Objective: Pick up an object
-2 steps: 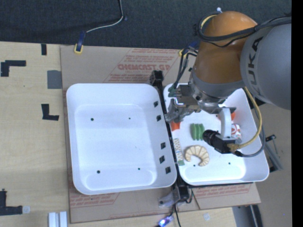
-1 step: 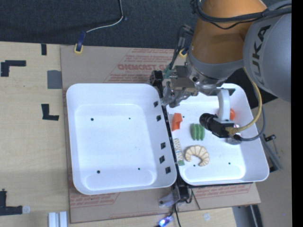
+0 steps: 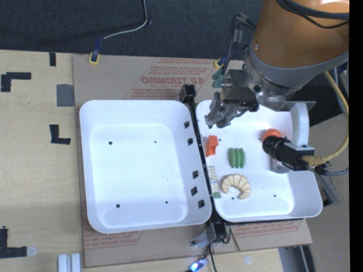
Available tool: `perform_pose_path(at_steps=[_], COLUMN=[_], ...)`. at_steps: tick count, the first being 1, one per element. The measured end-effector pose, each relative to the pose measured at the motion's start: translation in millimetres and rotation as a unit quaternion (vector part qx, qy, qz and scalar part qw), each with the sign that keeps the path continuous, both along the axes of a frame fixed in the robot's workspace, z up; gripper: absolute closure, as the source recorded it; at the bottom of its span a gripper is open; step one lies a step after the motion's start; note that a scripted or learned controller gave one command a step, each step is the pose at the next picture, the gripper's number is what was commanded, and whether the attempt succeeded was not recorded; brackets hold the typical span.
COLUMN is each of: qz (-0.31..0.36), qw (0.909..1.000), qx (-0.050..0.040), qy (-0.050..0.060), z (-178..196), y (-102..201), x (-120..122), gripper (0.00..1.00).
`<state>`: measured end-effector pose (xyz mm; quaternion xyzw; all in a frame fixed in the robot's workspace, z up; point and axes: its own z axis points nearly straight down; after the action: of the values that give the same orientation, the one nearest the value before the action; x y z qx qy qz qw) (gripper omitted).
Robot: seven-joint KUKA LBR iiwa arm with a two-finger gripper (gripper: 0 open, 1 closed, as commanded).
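Note:
My gripper hangs over the back left part of the right bin, close to the divider between the bins. Just below it in the view lies a small orange block. A green ridged piece lies to the right of the block. In front of that rests a tan croissant-shaped toy. A narrow printed stick lies along the bin's left wall. A round orange-red thing sits at the right, partly hidden by the robot's wrist hardware. Nothing shows held by the gripper.
The left bin stands beside the right one, with black clips along their shared edge. Both bins rest on a cardboard sheet. The large arm body overhangs the right bin's back right.

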<state>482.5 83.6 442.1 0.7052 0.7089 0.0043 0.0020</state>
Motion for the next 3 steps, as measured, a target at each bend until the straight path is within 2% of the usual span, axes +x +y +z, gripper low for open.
perform_pose_path(at_steps=[1,3], qz=[-0.001,-0.003], qw=[1.0,1.0], qx=[-0.0017,-0.0024], qy=[0.004,0.005], z=[18.3,-3.4], y=[14.5,12.8], x=[1.3,1.2], gripper=[1.0,1.0])
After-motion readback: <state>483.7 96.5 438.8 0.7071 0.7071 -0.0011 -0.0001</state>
